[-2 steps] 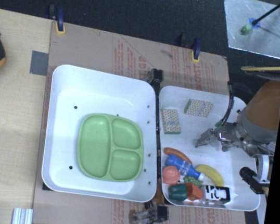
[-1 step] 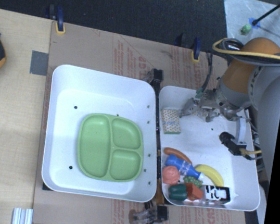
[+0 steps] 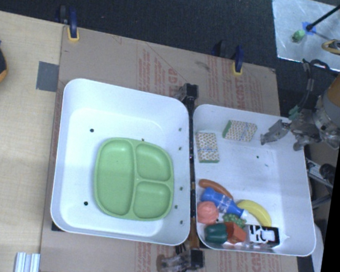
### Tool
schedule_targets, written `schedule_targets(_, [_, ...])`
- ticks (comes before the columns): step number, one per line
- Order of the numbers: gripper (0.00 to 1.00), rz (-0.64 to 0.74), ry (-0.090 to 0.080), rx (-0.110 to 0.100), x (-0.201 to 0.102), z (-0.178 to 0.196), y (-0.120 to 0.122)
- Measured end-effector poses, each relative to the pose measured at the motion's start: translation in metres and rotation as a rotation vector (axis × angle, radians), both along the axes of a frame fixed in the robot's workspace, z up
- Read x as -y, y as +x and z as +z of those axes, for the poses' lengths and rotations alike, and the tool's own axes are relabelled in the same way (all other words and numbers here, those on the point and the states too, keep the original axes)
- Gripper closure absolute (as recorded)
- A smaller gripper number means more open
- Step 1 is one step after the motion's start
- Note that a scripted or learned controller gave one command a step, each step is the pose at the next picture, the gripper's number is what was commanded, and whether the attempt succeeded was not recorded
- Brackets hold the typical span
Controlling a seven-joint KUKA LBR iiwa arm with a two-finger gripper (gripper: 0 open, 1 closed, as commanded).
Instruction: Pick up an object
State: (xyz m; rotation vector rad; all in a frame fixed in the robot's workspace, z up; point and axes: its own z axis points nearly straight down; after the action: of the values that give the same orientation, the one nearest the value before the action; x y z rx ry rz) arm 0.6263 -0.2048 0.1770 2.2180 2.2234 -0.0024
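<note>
Tool (image 3: pixel 287 137) hovers spread wide, empty, over right bin's (image 3: pixel 306 186) bare far corner.

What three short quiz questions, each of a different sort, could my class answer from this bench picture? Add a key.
1. True or false: the green divided plate lies in the left bin.
2. Multiple choice: the banana lies in the right bin's A) far left corner, B) near part, C) far right corner.
3. Fill in: the gripper is above the right bin's far ____ corner.

Key: 1 true; 2 B; 3 right.
</note>
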Motion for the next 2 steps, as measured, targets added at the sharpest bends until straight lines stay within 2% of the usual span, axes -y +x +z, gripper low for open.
schedule_targets(1, [0.00,0.002,0.002,-0.004,-0.016,-0.047,-0.075])
schedule_targets(2, [0.00,0.002,0.002,-0.003,-0.032,-0.086,-0.135])
